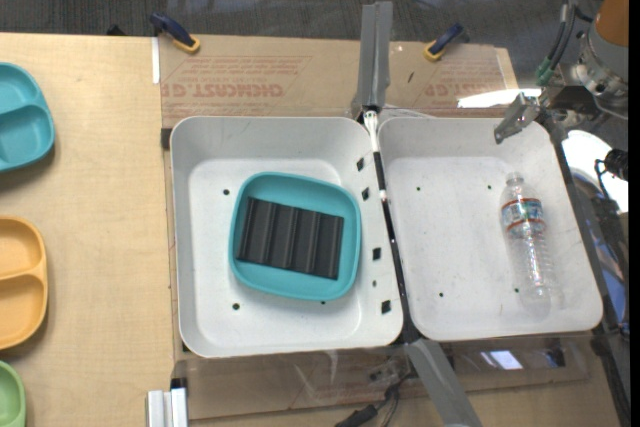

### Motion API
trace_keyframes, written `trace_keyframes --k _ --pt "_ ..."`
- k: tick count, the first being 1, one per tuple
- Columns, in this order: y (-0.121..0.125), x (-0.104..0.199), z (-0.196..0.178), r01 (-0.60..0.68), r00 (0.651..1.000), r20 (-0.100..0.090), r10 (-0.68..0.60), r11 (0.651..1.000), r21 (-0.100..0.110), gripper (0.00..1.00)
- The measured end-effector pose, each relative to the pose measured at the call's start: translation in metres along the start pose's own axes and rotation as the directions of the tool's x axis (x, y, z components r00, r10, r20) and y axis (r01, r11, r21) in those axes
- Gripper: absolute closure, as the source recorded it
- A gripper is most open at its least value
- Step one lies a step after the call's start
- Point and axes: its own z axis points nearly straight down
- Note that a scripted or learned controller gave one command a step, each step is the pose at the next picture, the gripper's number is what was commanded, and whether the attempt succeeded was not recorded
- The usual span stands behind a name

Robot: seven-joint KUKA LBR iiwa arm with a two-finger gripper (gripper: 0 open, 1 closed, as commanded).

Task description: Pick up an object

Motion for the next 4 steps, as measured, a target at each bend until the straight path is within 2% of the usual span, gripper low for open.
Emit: trace_keyframes --k 1,2,3,4 --pt "-0.027 -0.045 0.186 0.079 0.997 -0.001 -0.079 0.997 -0.001 0.0" --pt "-0.063 -0.037 0.19 0.067 0.998 -0.001 -0.067 0.998 -0.001 0.0" --pt "-0.064 -0.023 0.158 0.143 0.99 0.0 -0.143 0.99 -0.003 0.0" --pt "-0.049 -0.056 0.191 0.144 0.99 -0.001 -0.144 0.99 -0.001 0.0"
